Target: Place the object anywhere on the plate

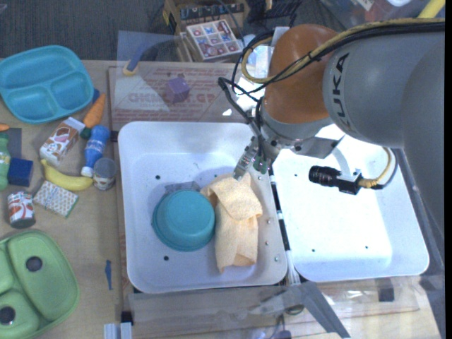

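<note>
- The gripper (248,164) hovers at the yellow cloth's (236,221) twelve o'clock edge; I cannot tell its state.
- The cloth lies in the left bin (141,147).
- A teal bowl (184,219) touches the cloth at nine o'clock.
- On the table (99,217), a banana (65,178) lies well apart.

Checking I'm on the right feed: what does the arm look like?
A bulky grey arm with dark KUKA lettering and an orange band above the wrist. Black and yellow cables loop over it. The small metallic gripper sits below, with a black cylinder beside the wrist.
</note>
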